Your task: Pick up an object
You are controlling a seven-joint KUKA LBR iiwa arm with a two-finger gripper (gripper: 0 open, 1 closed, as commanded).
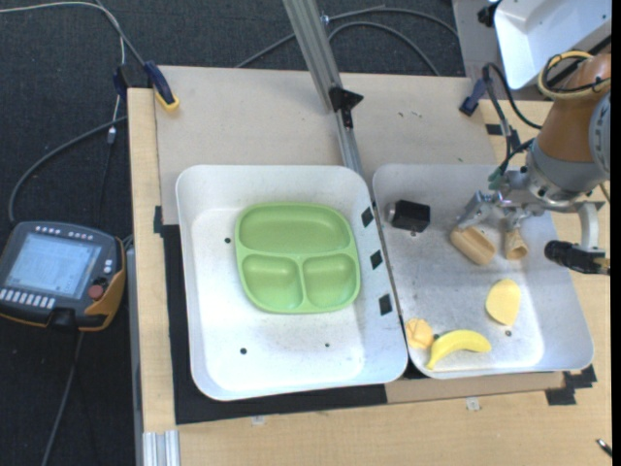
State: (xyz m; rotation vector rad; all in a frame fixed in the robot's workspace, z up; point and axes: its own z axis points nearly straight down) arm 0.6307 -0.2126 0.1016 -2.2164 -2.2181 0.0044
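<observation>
The arm reaches in from the right w/ its gripper (pixel 493 223) low in the right bin (pixel 572 343), at the upper part near two tan wooden pieces: a bigger wooden block (pixel 473 245) lying tilted, and a smaller wooden peg (pixel 515 249) just beside it. The step in hand looks like the approach/descend onto a target, prob. the block. Finger state: cannot tell, the metal parts blur together and nothing clearly sits betw. them, so no hold can be claimed.

Next move, as a judgement: get the block centred, close, then lift straight up; the peg right next to it could get nudged or caught along w/ it.

Other stuff in the right bin: a small black box (pixel 409 215) near the left wall, a pale yellow slice (pixel 503 302) lower down, a banana (pixel 459 345) and a small orange-yellow piece (pixel 419 333) near the front edge, all apart from the gripper. The left bin (pixel 209 362) holds a green divided plate (pixel 296 257). A teach pendant (pixel 60 275) lies off the bench at left
</observation>
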